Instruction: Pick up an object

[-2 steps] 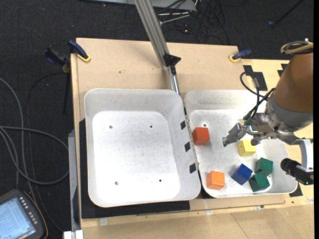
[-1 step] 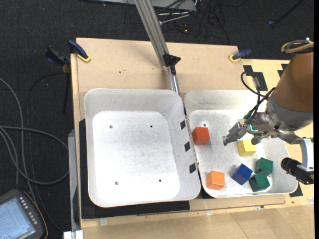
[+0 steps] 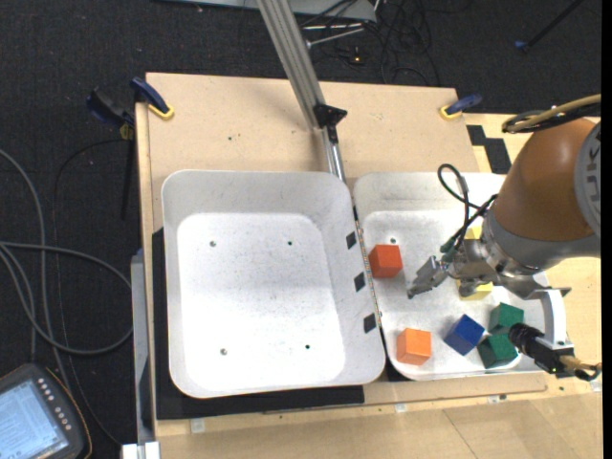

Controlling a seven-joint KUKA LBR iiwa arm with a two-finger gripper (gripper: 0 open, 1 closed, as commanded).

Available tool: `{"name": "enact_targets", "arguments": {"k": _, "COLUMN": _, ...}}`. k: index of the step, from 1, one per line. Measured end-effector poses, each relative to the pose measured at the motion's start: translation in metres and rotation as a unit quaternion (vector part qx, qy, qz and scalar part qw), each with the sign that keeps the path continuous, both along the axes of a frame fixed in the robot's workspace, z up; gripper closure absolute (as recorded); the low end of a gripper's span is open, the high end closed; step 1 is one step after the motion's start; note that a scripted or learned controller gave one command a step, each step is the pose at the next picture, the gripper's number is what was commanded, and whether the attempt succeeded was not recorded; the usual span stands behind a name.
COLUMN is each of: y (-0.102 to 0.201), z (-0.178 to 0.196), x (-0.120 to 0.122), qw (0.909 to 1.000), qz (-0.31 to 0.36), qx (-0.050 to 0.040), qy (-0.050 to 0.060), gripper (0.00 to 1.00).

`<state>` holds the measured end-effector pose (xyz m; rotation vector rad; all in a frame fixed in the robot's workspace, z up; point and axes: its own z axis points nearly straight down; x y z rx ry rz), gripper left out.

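The left bin (image 3: 258, 275) offers broad open floor. In the right bin (image 3: 402, 199), the far part lies open, while the near part is crowded: an orange block (image 3: 385, 260), another orange block (image 3: 414, 345), a blue block (image 3: 466, 334) and green blocks (image 3: 501, 338) stand close together.

A single robot arm (image 3: 550, 194) is seen reaching in from the right edge of the camera view. Its bulky upper section is wrapped in an orange band, beneath which a grey wrist segment is angled down and to the left. Black cables are looped around the wrist's upper side. At its end, a small dark grey pincer (image 3: 426, 277) is pointed leftward and slightly downward, with its two slim fingers parted a little and nothing held between them.
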<state>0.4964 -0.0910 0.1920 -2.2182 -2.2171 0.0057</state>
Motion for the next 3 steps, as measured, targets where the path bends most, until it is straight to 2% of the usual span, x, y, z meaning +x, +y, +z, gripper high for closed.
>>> {"name": "enact_targets", "arguments": {"k": 2, "y": 0.001, "z": -0.098, "x": -0.001, "qw": 1.0, "qz": -0.001, "qx": -0.0008, "qy": -0.003, "gripper": 0.0}}
{"name": "enact_targets", "arguments": {"k": 3, "y": 0.001, "z": -0.087, "x": 0.0, "qw": 1.0, "qz": -0.001, "qx": -0.0005, "qy": -0.004, "gripper": 1.0}}
